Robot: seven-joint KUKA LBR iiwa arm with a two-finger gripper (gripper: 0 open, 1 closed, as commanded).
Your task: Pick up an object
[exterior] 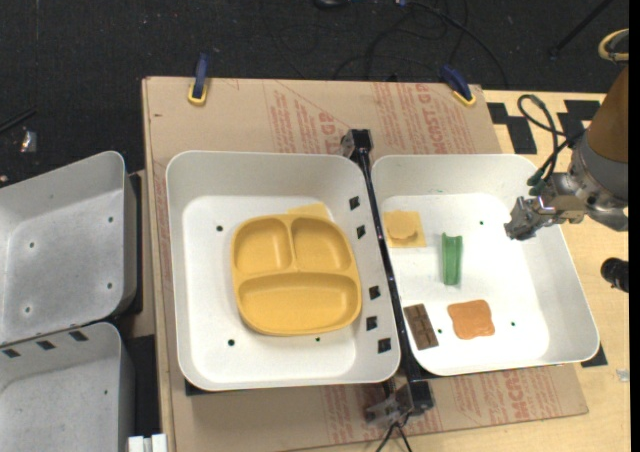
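One hand [522,221] above right bin [560,270], holding nothing visible

2 white bins: right bin [575,290] under the gripper [522,219], left bin [190,240] well to the gripper's left. 1 yellow divided tray [296,274], 3 compartments, in the far bin. 1 pale yellow flat piece [312,211] poking out behind the tray. In the bin near the gripper, 4 small items, all left of and below it: 1 yellow-tan block [403,228], 1 green bar [452,258], 1 orange square piece [471,319], 1 brown bar [420,326]. 2 blue-and-yellow clamps on the board's far edge: one [459,85] up-left of the gripper, one [199,80] far left. 1 gripper.
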